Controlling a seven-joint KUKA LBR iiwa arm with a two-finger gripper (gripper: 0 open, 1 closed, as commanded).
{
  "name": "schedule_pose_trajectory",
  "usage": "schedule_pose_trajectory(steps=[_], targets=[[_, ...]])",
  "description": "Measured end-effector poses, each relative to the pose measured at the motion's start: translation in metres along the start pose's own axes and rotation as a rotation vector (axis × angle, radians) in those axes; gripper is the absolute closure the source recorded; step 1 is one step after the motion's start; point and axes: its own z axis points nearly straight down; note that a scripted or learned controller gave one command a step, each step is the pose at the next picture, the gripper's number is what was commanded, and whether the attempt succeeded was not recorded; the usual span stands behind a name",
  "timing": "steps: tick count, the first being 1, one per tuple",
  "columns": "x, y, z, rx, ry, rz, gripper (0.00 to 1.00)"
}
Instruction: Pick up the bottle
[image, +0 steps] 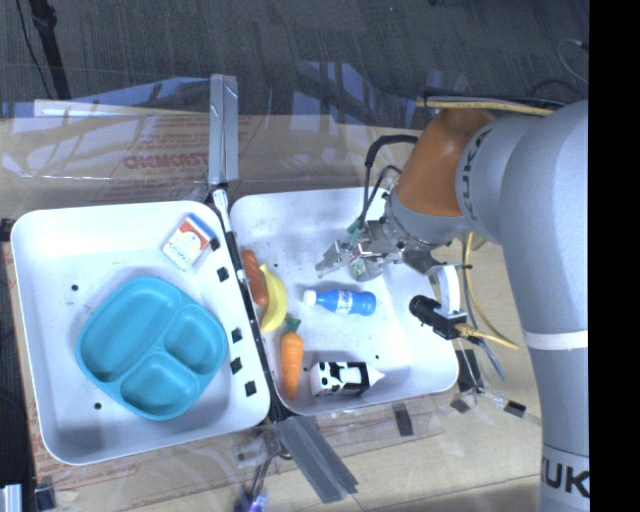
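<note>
- A blue divided tray is lying in the left bin, with a small white card sitting beyond it near the bin's far right corner.
- In the right bin, a sausage, a banana and a carrot are lining up along the left wall, the banana touching the sausage.
- A black-and-white cow-patterned carton is resting near the bin's front edge, just right of the carrot.
- The bottle, blue with a white cap end pointing left, is lying on its side in the middle of the right bin, apart from the other items.
- The gripper is hovering just beyond the bottle, nothing showing between its fingers; how wide they are standing is not readable from here.
- The grey arm is reaching in over the worktop from the right.
</note>
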Motion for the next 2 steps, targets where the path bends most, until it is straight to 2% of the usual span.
schedule_pose_trajectory(steps=[1,2], targets=[[-0.0337,-0.049,0.0419,-0.003,0.0,-0.076,0.0],[-0.034,-0.0486,0.0319,-0.002,-0.001,-0.081,1.0]])
